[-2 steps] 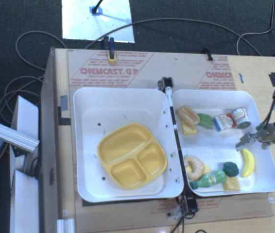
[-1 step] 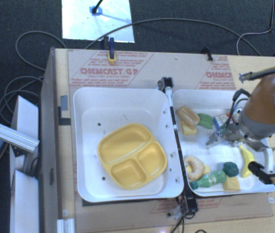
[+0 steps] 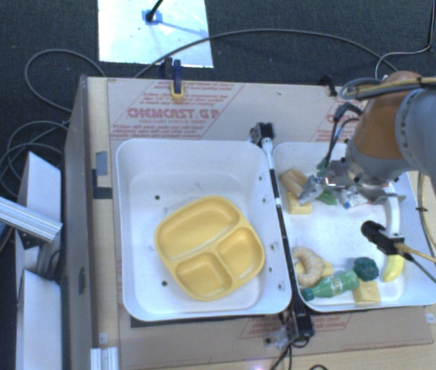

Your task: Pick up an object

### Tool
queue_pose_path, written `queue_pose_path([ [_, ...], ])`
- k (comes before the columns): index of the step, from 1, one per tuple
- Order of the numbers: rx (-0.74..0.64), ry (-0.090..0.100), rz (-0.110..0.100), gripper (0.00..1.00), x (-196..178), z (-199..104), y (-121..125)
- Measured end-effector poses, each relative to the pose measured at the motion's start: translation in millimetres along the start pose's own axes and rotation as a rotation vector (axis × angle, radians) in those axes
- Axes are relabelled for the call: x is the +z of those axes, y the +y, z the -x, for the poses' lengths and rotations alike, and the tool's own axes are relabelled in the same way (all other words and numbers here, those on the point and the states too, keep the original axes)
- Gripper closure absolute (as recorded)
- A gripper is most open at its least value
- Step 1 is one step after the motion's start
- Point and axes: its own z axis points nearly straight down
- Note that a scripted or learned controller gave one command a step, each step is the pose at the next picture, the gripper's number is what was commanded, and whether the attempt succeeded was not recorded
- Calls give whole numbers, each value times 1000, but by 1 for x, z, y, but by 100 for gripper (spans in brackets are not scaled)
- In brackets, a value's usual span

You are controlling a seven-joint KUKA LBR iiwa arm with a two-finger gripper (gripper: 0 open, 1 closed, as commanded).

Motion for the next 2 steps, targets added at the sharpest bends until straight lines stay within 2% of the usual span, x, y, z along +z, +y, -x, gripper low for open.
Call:
queue_pose_path([
  [1,3,0,0,0,22,-8,29],
  [2,5,-3,-24,0,25,0,47],
])
